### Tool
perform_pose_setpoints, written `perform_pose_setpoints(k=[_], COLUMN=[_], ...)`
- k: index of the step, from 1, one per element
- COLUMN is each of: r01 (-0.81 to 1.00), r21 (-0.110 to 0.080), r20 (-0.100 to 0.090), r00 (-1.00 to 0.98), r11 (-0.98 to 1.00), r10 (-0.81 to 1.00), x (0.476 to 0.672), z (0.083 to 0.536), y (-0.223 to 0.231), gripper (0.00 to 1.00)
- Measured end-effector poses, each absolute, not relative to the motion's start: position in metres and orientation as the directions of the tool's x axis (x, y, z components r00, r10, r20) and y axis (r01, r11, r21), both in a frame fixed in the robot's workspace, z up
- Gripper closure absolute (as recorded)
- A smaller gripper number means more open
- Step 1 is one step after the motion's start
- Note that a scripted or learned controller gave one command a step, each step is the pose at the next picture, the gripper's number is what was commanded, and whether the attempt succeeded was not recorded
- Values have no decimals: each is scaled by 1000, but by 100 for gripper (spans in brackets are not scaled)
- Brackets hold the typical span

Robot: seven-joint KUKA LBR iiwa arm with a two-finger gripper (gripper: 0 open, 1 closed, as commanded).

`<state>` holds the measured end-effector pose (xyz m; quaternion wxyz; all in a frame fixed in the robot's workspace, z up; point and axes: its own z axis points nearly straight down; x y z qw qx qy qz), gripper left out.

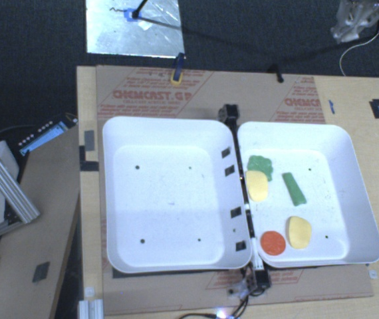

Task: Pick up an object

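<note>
**Objects all in right bin, arm parked at top-right corner**

Landmark is the black hinge strip running between the two shallow white plastic bins.

- Left white bin: sits on the left of the strip, only small dark dots on its floor.
- Right white bin: sits on the right of the strip and holds every item.
- Dark green lumpy piece: just right of the strip, toward its upper half.
- Pale yellow oblong piece: directly below the green lump, touching it, still close to the strip.
- Green rectangular bar: further right of the strip, lying at a slight diagonal, apart from the yellow oblong.
- Orange-red round disc: near the strip's lower end.
- Yellow rounded piece: just right of the disc, about touching it.

Grey gripper assembly: far up and right of the strip, off the bench over dark floor, well away from both bins. Too small and blurred; cannot tell its state. Nothing visibly held.
</note>
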<state>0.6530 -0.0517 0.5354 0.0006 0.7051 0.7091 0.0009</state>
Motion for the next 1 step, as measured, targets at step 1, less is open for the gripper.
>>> perform_pose_setpoints(k=[1], r01=[1000], r21=[4], r20=[-1], r00=[-5], r11=[5], r10=[1000], x=[669], z=[535], y=[-39], gripper=[100])
